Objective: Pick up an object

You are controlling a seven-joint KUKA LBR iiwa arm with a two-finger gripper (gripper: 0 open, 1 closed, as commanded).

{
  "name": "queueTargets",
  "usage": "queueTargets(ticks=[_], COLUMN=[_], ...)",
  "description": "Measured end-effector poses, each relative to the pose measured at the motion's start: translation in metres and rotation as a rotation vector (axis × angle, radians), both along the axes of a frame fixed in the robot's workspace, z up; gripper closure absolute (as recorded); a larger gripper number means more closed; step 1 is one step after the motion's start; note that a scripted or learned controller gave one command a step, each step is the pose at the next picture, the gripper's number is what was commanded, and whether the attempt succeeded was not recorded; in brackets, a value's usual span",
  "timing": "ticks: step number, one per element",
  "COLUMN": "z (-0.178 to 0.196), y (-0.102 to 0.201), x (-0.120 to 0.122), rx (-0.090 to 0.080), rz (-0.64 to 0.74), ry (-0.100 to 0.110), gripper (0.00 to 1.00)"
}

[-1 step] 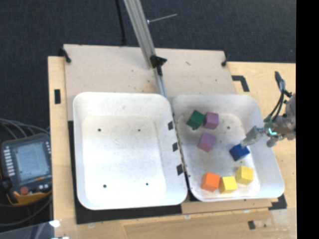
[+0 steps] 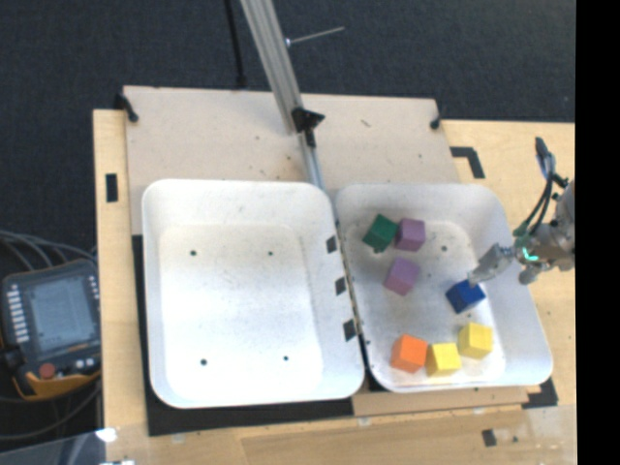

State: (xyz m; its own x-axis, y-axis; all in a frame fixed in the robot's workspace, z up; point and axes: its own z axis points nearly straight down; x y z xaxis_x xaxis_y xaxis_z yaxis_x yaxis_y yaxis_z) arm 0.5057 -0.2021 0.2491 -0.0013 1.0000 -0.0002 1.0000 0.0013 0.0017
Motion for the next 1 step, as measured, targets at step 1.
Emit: queueTargets(ticks=[1], z=[-0.0528], y=[-0.0107], x=[0.0033], rx=[-0.001], rz=[-0.003], ry=[0.005], gripper=[0.0])
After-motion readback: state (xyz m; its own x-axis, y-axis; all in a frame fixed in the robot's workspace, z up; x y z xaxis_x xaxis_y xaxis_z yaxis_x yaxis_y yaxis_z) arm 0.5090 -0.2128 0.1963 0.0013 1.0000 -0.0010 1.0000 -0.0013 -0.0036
